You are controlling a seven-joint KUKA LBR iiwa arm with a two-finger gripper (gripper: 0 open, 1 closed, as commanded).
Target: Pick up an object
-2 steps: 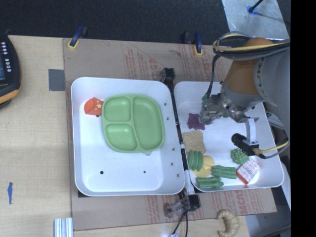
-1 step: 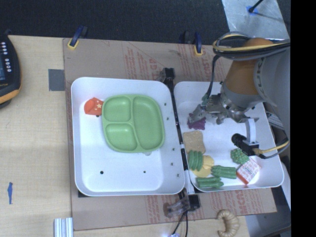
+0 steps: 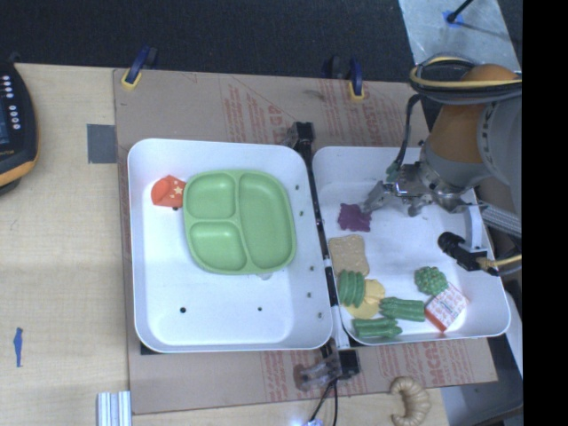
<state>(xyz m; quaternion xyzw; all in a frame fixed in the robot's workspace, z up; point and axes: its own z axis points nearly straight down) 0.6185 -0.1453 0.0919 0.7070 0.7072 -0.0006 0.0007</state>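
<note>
My gripper (image 3: 397, 200) hangs over the far part of the right bin (image 3: 399, 251), fingers open with nothing between them. A purple toy (image 3: 353, 216) lies just left of and below one fingertip, apart from it. Nearer the front of the bin are a brown bread slice (image 3: 349, 254), a green pickle (image 3: 351, 287), a yellow piece (image 3: 370, 295), two green pods (image 3: 402, 309) (image 3: 375, 328), a broccoli (image 3: 430, 280) and a red and white box (image 3: 446, 307).
The left bin (image 3: 222, 322) bears a green divided plate (image 3: 240, 220) and a red toy (image 3: 167, 191) at its far left. A tan curled thing (image 3: 410, 400) lies on the bench in front of the bins. A black handset (image 3: 13, 122) sits at the far left.
</note>
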